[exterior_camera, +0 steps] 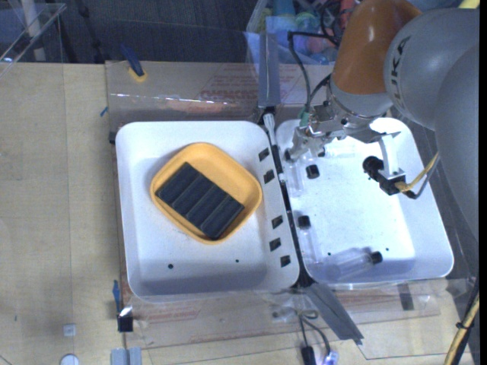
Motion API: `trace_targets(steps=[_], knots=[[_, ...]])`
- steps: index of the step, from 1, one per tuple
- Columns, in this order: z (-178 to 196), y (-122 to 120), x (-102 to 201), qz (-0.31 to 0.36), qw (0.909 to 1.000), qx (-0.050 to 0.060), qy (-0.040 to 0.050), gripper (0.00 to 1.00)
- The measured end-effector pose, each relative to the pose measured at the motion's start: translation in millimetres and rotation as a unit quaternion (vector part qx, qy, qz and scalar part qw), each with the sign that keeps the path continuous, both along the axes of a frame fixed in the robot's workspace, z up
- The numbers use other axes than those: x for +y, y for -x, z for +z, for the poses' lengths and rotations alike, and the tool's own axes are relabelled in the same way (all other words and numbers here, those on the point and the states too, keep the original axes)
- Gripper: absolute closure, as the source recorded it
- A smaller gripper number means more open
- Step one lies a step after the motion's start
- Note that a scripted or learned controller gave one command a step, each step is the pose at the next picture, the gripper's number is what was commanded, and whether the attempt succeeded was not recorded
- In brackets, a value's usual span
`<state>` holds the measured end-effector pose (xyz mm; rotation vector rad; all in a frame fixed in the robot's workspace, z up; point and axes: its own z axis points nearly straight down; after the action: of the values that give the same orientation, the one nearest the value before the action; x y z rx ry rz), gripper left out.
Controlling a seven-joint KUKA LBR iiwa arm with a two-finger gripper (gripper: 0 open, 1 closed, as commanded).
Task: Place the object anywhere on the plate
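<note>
A yellow, rounded-square plate (232, 167) lies in the left white bin (144, 265). A dark ribbed rectangular object (199, 198) lies flat on the plate, covering most of its middle. My gripper (303, 144) hangs low over the far left corner of the right bin (426, 242), close to the divider between the bins and well right of the plate. Nothing can be made out in it. The orange band and grey wrist rise above it to the right.
A clear tube-like item with a dark cap (355, 261) lies near the front of the right bin. A black cable clip (380, 173) hangs from the arm over that bin. Plastic clutter (304, 14) sits behind the bins.
</note>
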<state>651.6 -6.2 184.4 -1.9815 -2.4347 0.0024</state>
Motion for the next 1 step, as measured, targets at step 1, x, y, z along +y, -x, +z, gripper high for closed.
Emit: trace_targets(steps=[1], knots=[[0.0,30.2,35.3,0.101,0.9949,0.0,-0.0006,1.0]])
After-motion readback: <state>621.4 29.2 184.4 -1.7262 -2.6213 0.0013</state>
